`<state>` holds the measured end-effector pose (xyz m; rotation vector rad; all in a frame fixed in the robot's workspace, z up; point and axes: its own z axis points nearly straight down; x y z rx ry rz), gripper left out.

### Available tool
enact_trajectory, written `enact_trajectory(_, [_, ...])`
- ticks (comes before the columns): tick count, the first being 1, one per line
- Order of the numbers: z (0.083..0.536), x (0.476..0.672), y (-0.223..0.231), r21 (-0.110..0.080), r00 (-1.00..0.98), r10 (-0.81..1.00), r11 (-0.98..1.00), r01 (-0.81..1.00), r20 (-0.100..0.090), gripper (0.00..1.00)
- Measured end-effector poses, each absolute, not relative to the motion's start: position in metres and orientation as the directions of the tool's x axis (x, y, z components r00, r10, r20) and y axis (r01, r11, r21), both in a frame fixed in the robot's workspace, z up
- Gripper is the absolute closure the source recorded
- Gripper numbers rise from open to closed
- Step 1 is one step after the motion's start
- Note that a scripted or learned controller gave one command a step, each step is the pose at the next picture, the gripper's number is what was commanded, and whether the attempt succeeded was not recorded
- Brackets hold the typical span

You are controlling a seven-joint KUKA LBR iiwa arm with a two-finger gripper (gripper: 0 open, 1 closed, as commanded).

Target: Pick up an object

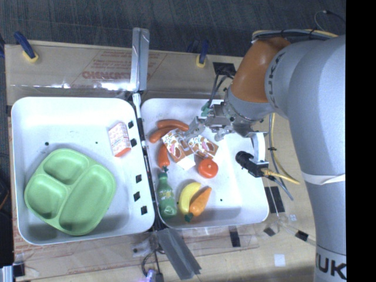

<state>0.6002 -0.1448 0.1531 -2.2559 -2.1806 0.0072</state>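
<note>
Carton brown and white, patterned, beneath fingers

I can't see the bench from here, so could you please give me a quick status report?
Gripper low over right bin, above snack packets. Nothing seen held. Sausage, tomato crowd close beside.

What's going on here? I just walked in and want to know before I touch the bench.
A grey robot arm is reaching in over the right bin, trying to pick up an object. Its gripper hangs above the snack packets near the sausages, tomato, banana, carrot and green bottle. Whether it holds anything can't be told. The left bin has a green divided plate and a small carton.
</note>
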Motion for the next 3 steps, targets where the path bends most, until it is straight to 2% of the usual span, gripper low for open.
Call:
enact_trajectory(1, [0.092,0.604,-0.182,0.001,-0.022,1.0,0.022,1.0,0.001,0.0])
enact_trajectory(2, [0.101,0.606,-0.181,0.002,-0.028,1.0,0.028,1.0,0.0,1.0])
enact_trajectory(3, [0.23,0.62,-0.116,-0.002,-0.052,0.999,0.052,0.999,0.0,1.0])
